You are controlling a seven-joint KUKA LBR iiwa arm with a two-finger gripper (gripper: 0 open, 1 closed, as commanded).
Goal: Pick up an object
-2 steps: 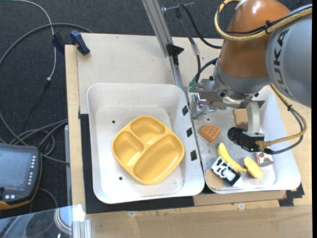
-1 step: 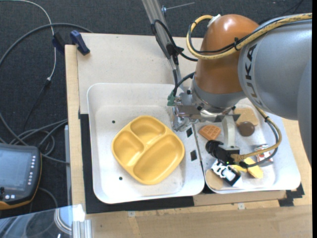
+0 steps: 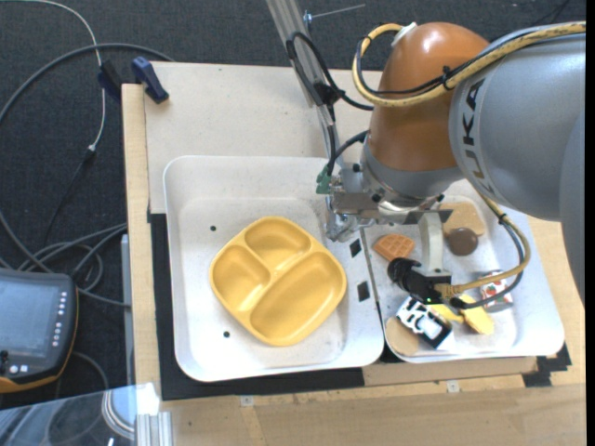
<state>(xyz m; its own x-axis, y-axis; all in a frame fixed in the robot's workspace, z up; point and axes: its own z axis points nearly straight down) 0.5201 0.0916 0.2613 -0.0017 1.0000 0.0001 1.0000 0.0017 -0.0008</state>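
While the gripper [image 3: 342, 223] hovers, finger state indeterminable, one yellow three-compartment plastic plate [image 3: 278, 279] lies left; one waffle-shaped orange toy [image 3: 394, 246] right.

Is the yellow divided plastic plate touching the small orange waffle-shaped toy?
Apart. The camera view shows the yellow divided plate in the left bin and the orange waffle toy in the right bin, with bin rims between.

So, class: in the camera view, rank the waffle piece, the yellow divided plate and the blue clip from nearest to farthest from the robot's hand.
1. Waffle piece, right bin, just right of the hand.
2. Yellow divided plate, left bin, lower left.
3. Blue clip, bench's far left corner.
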